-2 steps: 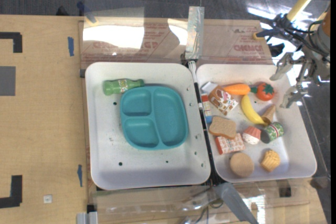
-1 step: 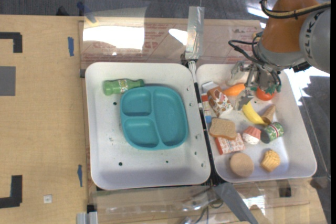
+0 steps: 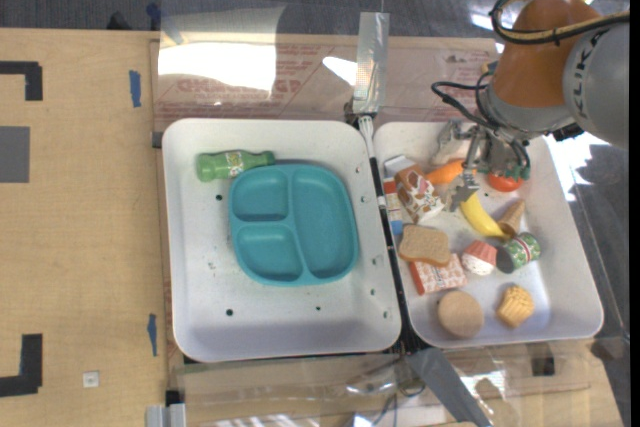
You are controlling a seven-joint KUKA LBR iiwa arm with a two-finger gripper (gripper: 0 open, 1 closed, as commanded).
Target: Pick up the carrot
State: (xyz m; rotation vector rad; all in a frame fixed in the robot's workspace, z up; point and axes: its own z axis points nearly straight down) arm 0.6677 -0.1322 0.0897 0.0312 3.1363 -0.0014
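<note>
Carrot point(image 3: 447, 171) lies in the right bin point(image 3: 575, 245), near its far wall, an orange sliver just left of the gripper point(image 3: 472, 183). Long axis runs roughly left-right across the view, slightly tilted; the right end passes under or against the fingers, so whether they touch it is not resolvable. Gripper points down into the bin with the banana point(image 3: 481, 217) just below it and a red-orange piece point(image 3: 505, 181) to its right. Finger state: cannot tell, the wrist hardware hides the tips. Judgement: the coming move needs a small shift left, fingers set across the carrot's short axis.

Writing: faint red print on the cardboard point(image 3: 230, 87) beyond the bins, illegible. Green bottle point(image 3: 231, 163) label unreadable.
</note>
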